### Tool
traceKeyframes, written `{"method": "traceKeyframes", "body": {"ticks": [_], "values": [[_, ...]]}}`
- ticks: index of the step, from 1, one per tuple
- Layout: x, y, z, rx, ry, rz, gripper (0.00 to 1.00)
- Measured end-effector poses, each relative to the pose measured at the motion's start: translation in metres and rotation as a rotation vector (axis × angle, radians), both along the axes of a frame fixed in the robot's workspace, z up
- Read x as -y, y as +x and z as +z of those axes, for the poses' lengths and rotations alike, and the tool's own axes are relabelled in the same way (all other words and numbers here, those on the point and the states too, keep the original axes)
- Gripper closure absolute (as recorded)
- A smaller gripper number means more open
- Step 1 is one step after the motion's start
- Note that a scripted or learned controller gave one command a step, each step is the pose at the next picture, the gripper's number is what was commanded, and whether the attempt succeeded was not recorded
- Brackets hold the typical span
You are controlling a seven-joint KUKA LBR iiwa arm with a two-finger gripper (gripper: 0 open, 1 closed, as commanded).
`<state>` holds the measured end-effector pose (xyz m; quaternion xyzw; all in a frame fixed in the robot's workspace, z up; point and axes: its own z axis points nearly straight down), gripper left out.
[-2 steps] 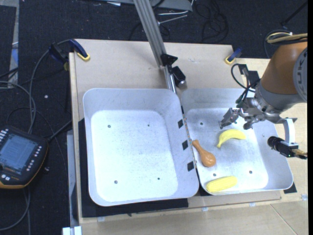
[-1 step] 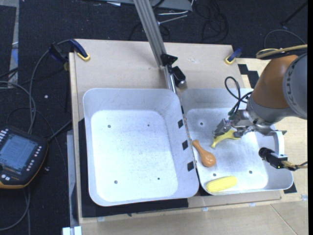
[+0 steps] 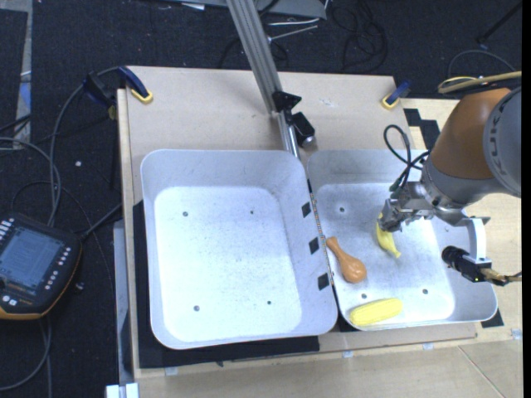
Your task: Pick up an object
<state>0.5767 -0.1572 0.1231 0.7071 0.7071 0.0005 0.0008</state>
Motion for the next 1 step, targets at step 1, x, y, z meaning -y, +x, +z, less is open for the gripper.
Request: {"method": "traceKeyframes", "body": {"ticks": [1], "values": [[-0.0081,0.0068,0.0555,0.003,0.000,0.001,1.00]]}}
